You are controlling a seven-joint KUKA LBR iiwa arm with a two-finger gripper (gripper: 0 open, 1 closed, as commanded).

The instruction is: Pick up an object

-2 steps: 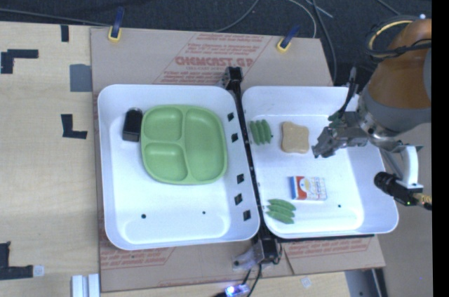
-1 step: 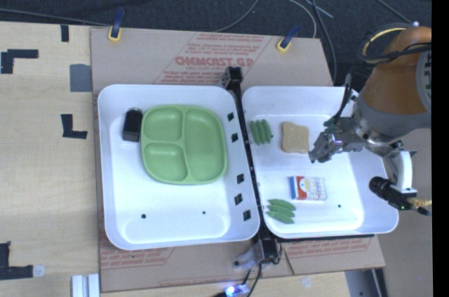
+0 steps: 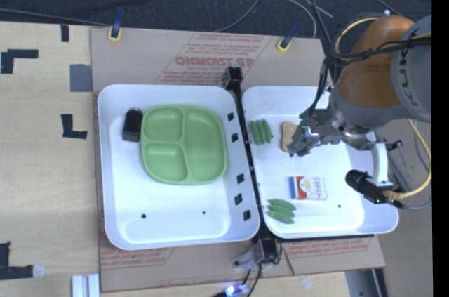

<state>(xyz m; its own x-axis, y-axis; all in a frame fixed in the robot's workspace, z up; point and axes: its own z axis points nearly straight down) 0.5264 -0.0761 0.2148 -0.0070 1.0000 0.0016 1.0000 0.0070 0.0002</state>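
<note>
My gripper (image 3: 303,142) hangs low over the right bin (image 3: 365,218), just right of a small tan piece (image 3: 287,135) that lies against its fingertips. A ridged green item (image 3: 261,132) lies to the left of that, near the divider. A white card with red and blue print (image 3: 307,188) rests in the bin's middle, and a green pea pod (image 3: 281,211) sits near the front edge. The arm's grey and orange wrist (image 3: 375,71) covers the bin's far right corner.
The left bin (image 3: 123,218) holds a green divided plate (image 3: 184,144) with a small black block (image 3: 132,125) beside its left edge. A black clip row (image 3: 240,148) runs between the bins. Cables trail across the dark floor behind the bench.
</note>
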